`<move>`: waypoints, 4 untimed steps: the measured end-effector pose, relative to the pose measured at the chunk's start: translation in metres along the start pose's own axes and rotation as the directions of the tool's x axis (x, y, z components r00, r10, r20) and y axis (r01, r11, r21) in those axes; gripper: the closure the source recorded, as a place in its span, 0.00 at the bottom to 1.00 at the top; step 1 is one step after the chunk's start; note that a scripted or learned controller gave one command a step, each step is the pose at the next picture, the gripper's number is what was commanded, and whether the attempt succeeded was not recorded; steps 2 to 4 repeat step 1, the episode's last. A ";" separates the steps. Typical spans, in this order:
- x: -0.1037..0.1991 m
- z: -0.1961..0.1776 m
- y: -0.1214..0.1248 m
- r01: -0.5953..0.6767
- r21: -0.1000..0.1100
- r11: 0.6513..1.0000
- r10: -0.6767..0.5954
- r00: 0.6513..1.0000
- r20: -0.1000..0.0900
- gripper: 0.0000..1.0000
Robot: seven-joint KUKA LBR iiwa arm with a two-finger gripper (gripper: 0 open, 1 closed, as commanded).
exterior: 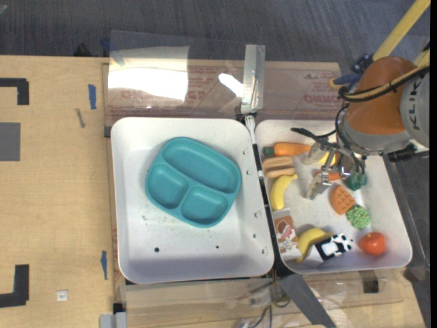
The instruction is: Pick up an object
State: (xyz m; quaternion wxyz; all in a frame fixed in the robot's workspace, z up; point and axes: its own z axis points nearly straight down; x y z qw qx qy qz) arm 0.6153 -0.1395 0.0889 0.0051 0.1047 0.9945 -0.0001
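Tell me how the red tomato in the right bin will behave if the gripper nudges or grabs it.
The tomato looks round and smooth, so a nudge would probably roll it toward the bin's wall. Its glossy skin may slip between the fingers. It appears to be a toy, likely light.

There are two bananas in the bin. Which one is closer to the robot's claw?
The upper banana, lying just below the hot dog by the bin's left wall. The gripper hangs a little to its right. The other banana lies lower, beside the black-and-white toy.

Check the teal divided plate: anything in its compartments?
Empty. The teal divided plate lies flat in the left white bin, all three compartments bare; the toy food sits in the right white bin.
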 end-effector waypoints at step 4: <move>-0.038 0.002 -0.063 0.277 0.001 0.961 -0.277 0.961 0.001 0.00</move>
